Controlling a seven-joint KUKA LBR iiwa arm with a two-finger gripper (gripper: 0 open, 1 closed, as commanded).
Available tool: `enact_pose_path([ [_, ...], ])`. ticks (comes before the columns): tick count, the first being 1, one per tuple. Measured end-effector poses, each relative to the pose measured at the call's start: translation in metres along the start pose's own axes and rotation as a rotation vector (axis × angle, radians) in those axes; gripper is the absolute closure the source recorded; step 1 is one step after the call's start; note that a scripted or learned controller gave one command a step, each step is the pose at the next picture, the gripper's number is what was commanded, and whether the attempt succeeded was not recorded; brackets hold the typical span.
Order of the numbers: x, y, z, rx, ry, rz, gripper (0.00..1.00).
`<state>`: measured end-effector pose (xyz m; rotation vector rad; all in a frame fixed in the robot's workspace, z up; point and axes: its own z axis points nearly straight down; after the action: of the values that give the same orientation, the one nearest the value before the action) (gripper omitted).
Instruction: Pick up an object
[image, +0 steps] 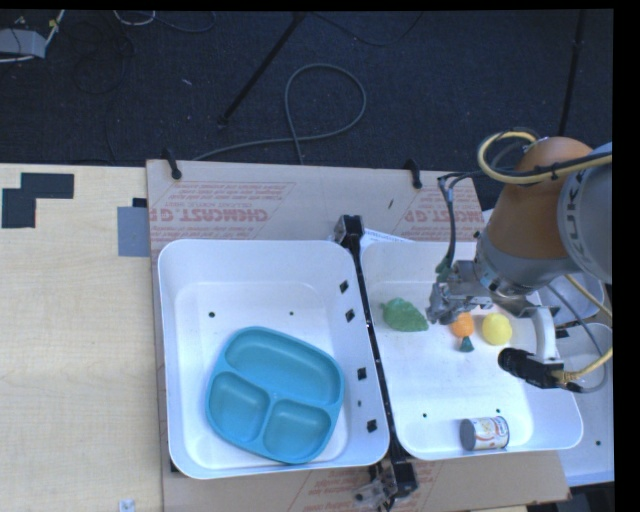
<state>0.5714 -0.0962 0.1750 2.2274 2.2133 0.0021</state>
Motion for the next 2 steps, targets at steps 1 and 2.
enact_pose_path([
  [1, -0.001, 0.001, -0.053, -0.001, 0.0, -0.007, 1.0],
  [2, 0.056, -0.012, -0.061, 0.005, 0.003, -0.011, 1.0],
])
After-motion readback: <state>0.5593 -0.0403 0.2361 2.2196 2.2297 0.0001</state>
